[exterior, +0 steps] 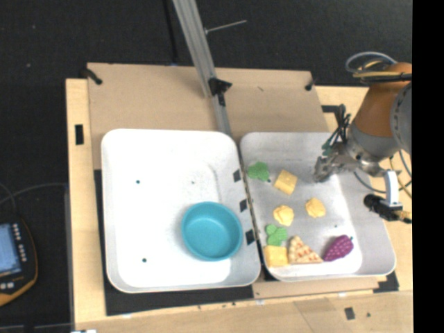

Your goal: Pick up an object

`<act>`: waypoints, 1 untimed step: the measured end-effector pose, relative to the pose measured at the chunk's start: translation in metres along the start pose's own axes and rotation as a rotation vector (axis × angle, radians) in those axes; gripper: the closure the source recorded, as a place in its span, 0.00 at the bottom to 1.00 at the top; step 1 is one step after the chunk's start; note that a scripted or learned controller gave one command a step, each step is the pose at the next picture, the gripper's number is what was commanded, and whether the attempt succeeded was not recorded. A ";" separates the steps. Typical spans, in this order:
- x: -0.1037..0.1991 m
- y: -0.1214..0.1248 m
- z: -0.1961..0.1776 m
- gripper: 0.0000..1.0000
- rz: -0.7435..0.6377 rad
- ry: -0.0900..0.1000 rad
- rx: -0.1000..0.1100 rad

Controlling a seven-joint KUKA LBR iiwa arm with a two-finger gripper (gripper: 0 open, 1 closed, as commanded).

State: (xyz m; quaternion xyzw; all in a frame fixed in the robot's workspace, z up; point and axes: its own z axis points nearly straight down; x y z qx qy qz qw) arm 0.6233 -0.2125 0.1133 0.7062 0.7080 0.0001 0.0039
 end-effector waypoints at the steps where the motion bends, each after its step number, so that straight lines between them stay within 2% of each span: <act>1: -0.003 0.002 -0.065 1.00 -0.001 0.002 -0.003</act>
